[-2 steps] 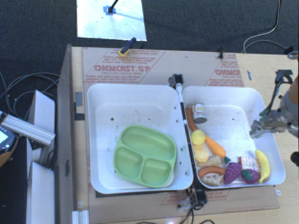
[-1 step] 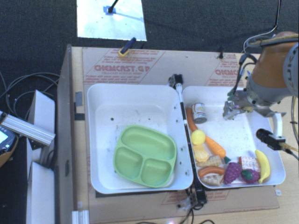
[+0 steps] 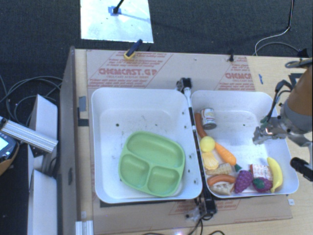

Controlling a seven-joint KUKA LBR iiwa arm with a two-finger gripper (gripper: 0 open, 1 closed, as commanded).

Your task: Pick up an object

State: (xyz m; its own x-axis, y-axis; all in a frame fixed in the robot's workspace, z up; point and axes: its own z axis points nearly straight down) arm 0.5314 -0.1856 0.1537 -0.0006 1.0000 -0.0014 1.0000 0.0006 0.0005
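Hovering over right bin (image 3: 244, 106) rim near banana (image 3: 275, 173), presumably lining up pick; end effector (image 3: 261, 133) state could not be told.

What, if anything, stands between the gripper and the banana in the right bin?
Nothing visible does. The gripper hangs over the right bin's bare floor near its right wall, and the banana lies nearer the camera with open floor between; the strawberry lies beside the banana.
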